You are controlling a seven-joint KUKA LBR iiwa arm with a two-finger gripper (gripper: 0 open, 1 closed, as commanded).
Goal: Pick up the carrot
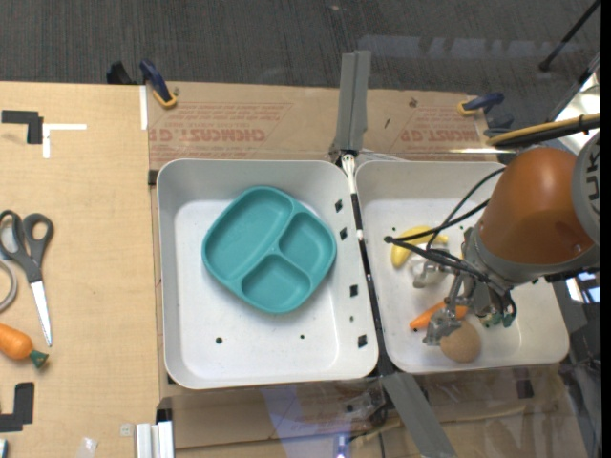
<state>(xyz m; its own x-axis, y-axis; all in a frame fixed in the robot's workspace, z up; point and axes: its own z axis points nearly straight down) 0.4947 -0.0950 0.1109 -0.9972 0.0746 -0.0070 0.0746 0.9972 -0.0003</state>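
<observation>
The carrot was small and orange, lying at a slant on the floor of the right bin, partly hidden under the arm.

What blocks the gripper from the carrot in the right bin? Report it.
Nothing visible does. The gripper sits low in the right bin, right at the carrot, whose orange tip pokes out to its left. A tan egg-shaped object lies just below, and a banana above.
</observation>
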